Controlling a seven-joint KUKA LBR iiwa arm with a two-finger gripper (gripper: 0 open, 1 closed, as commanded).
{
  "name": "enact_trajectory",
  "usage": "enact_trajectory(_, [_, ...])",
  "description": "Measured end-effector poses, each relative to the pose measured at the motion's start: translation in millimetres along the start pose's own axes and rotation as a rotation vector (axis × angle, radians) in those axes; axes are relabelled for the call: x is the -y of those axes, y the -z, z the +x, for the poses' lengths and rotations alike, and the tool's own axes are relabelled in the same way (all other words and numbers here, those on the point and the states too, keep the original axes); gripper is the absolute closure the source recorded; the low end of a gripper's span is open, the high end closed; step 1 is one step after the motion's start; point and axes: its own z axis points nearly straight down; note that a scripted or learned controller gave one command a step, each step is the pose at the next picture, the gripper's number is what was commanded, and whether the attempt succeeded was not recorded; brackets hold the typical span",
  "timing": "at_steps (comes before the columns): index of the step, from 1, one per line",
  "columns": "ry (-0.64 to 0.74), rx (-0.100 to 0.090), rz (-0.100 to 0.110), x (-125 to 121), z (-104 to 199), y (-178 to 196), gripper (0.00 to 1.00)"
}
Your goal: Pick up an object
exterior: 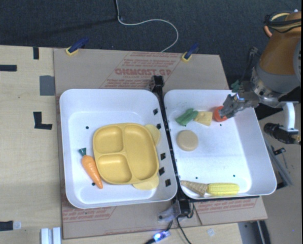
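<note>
Left bin (72,136): yellow divided plate (125,153), toy carrot (91,170) beside it. Right bin (253,156): corn cob (223,189) at near edge, round tan piece (187,140), green piece (186,117), yellow piece (204,118). Tool (227,109) at far right corner, touching small red-orange object (220,115); grip state can't tell.

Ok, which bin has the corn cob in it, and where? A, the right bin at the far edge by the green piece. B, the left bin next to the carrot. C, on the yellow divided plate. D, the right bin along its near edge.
D: the corn cob lies along the near edge of the right bin, while the carrot and the yellow divided plate sit in the left bin.
</note>
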Motion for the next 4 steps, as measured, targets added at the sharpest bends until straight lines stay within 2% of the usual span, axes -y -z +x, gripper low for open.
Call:
enact_trajectory(1, [0.001,0.000,0.000,-3,58,4,1.00])
enact_trajectory(2, [0.000,0.000,0.002,9,109,4,1.00])
enact_trajectory(3, [-0.002,0.001,0.002,3,137,-2,1.00])
enact_trajectory(4, [-0.005,0.001,0.002,6,135,0,1.00])
